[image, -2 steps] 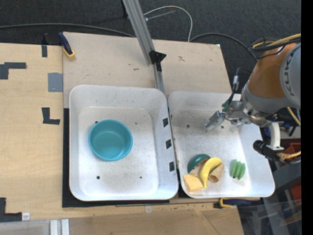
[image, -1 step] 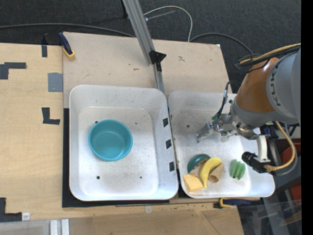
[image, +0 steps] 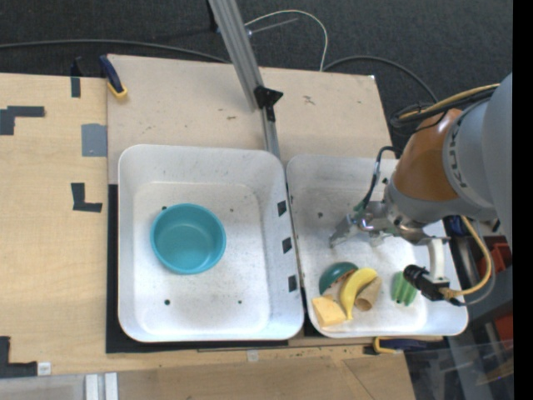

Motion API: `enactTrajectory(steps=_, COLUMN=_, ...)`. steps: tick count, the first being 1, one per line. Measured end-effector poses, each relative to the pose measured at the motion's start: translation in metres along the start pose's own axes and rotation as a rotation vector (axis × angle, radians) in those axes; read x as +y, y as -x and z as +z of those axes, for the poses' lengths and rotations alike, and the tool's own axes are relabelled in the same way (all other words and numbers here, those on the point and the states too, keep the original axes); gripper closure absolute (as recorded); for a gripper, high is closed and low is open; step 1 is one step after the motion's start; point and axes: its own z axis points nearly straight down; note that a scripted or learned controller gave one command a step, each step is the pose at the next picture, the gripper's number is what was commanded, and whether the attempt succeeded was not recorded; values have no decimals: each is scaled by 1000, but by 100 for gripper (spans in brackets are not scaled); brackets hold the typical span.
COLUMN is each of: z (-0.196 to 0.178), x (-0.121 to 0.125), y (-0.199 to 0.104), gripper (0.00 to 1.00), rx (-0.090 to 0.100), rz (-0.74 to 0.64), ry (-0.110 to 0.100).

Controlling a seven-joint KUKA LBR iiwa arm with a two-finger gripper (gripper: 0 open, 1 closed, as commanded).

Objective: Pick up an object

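Currently the pickable stuff sits bunched at the near edge of the right bin (image: 333, 182): yellow block (image: 327, 311), banana (image: 358, 288), dark green ball (image: 336, 273), green piece (image: 404, 288). Gripper (image: 356, 225) hangs just behind the cluster, over bare floor, fingers spread, nothing between them; looks staged for a descent. Left bin (image: 137, 169) holds a teal bowl (image: 188, 238), well apart. Clutter makes a clean pinch doubtful.

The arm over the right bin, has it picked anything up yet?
Not yet. Nothing looks lifted: the banana, green toy and teal bowl all lie in their bins. The gripper hovers above the right bin, apart from the pile. Descending, grasping and lifting remain.
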Motion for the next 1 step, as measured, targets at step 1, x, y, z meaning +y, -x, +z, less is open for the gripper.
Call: enactTrajectory(steps=1, z=-10, x=0, y=-1, gripper=100, rx=2, rz=0, ry=-1)
